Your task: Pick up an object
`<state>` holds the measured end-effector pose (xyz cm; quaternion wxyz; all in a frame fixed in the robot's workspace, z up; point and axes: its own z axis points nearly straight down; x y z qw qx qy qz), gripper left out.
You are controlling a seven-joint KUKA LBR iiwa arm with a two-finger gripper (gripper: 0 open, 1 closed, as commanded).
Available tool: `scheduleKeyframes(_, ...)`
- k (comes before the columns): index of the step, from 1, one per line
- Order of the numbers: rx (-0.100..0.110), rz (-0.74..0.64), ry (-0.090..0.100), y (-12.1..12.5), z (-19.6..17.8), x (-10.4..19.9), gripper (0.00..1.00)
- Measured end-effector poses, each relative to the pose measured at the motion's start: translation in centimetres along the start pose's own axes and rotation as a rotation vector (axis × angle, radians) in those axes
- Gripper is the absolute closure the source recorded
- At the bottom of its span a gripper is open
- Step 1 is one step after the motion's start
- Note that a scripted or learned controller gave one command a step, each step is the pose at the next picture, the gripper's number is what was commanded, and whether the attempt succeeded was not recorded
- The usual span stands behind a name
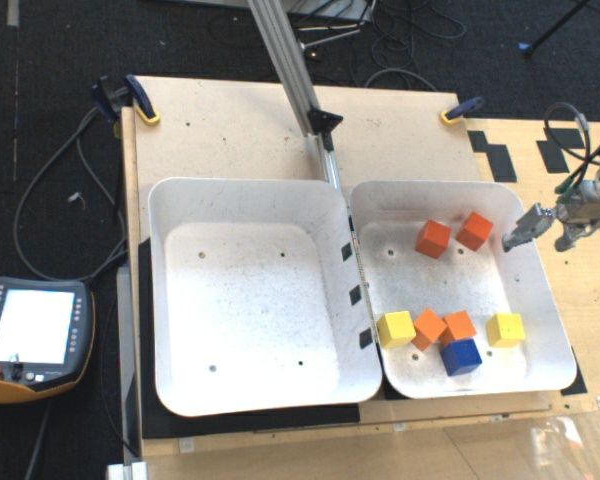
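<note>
Right bin (540, 298): nearest along its front wall, a blue cube (461, 356) is sitting just behind the rim, touching two orange cubes (443, 327) that are crowding it from behind. A yellow cube (396, 328) is resting just left of that cluster, near the divide between the bins; a second yellow cube (506, 330) is lying apart to the right, with bare floor around it (the freest piece in the front row). The cubes have no long axis; most are sitting turned at a slant to the bin walls.

Farther back, two more orange cubes (454, 235) are lying near each other with open floor between them and the front group.

Left bin (180, 268): white, speckled floor showing.

Gripper (528, 228): hovering at the right bin's far right rim, beside the rear orange cubes; whether the jaws are parted or closed cannot be told, and nothing is showing between them.

Worktop (240, 128): pale board, clamped at its far corners, with dark floor and cables beyond and a pendant (35, 338) lying to the left.
</note>
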<state>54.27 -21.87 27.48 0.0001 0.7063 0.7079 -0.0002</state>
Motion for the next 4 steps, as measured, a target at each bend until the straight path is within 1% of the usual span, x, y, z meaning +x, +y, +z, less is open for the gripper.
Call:
scheduleKeyframes(1,0.006,-0.007,0.005,-0.3,7.8,10.1,0.00)
scheduleKeyframes(2,-0.009,-0.006,0.001,-3.9,-3.9,17.5,0.00)
scheduleKeyframes(3,0.008,0.002,0.001,-3.0,6.8,19.0,0.00)
scheduleKeyframes(4,-0.012,0.002,-0.004,3.5,-2.3,14.8,0.00)
